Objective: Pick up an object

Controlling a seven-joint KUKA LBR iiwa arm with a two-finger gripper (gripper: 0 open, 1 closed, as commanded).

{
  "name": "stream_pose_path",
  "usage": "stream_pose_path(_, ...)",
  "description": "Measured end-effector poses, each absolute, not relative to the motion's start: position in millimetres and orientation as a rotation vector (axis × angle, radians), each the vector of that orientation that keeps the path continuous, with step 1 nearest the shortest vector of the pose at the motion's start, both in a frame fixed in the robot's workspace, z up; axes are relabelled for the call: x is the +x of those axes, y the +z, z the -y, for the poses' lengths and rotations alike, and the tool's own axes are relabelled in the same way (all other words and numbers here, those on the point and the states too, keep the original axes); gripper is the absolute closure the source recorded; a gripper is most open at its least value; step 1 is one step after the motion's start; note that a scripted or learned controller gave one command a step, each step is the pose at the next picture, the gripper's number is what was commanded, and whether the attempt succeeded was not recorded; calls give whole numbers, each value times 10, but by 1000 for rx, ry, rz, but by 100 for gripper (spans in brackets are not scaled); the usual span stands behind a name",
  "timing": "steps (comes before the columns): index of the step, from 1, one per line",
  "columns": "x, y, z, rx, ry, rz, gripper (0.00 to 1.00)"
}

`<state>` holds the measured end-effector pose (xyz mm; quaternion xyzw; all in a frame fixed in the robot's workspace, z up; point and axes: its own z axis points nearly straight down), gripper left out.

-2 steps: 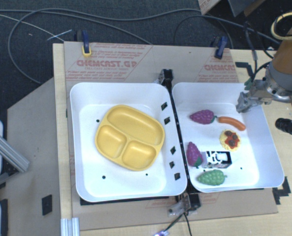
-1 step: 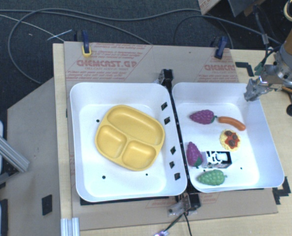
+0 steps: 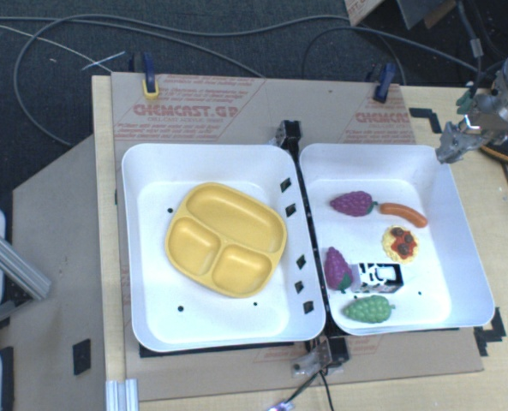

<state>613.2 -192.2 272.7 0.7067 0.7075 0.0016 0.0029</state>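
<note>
Worktop (image 3: 194, 101): a tan board filling the middle of the frame, printed with red lettering along its top, two blue clamps on its upper edge.
Left bin (image 3: 142, 229): white and shallow, centre-left of the frame.
Right bin (image 3: 459, 255): white, touching the left bin along a black seam.
Yellow tray (image 3: 226, 238): three compartments, lying flat in the middle of the left bin.
Pincer (image 3: 452, 148): at the right edge of the frame, over the right bin's upper right corner, nothing seen in it; I cannot tell how the tips stand.
Purple grapes (image 3: 353, 203): upper part of the right bin.
Orange sausage (image 3: 403, 214): just right of those grapes.
Second purple bunch (image 3: 336, 268): by the seam, lower down.
Green grapes (image 3: 367, 309): bottom of the right bin.
Black-and-white block (image 3: 379, 276): just above the green grapes.
Pizza slice (image 3: 402, 244): right of centre in the right bin.
</note>
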Motion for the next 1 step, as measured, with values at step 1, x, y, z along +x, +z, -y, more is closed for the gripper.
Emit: stream_pose_path(1,6068,2582,1374,2219,-1,-2229,100)
